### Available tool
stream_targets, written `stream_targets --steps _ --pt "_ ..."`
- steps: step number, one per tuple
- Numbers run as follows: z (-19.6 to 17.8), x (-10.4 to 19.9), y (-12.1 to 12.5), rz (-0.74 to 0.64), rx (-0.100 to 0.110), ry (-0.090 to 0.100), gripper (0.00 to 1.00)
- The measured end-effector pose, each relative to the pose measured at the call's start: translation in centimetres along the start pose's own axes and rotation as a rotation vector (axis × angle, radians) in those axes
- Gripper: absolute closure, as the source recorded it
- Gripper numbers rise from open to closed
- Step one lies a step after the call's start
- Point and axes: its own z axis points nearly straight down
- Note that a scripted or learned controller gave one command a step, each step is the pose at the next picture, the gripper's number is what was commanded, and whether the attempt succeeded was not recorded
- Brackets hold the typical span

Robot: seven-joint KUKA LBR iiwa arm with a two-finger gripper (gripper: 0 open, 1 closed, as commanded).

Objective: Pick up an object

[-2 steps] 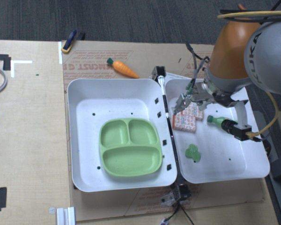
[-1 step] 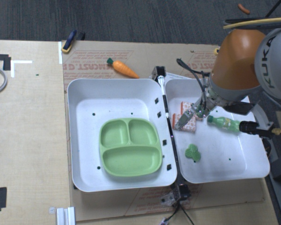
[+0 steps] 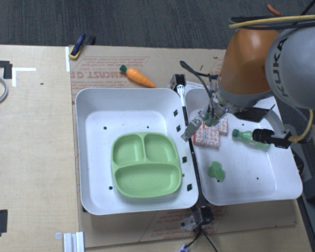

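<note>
In the right bin (image 3: 273, 185), a red-and-white patterned packet (image 3: 209, 136) lies at the upper left. My gripper (image 3: 203, 122) hangs just over the packet's upper left corner, close to the wall between the bins. I see nothing lifted in the gripper. A green bottle (image 3: 248, 138) with a black cap lies on its side to the right of the packet. A small green object (image 3: 216, 171) rests nearer the bin's front. The arm's orange band and grey wrist cover the back of this bin.
The left bin (image 3: 94, 114) holds a green divided plate (image 3: 146, 164). An orange carrot (image 3: 138, 76) lies on the cardboard behind the left bin. A blue-and-yellow item (image 3: 77, 46) sits at the cardboard's far left corner. Cables run near the bins' back junction.
</note>
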Motion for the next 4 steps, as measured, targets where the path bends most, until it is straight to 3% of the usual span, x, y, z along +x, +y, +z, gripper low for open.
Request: stream_targets --steps 1,2,3,4 --pt "0.0 0.0 0.0 0.000 0.000 0.000 0.00" --pt "0.0 1.5 0.3 -0.528 0.000 0.001 0.00" --pt "0.0 3.1 -1.7 -0.723 -0.001 0.001 0.00" --pt "-0.1 4.7 -6.2 -0.958 -0.001 0.001 0.00"
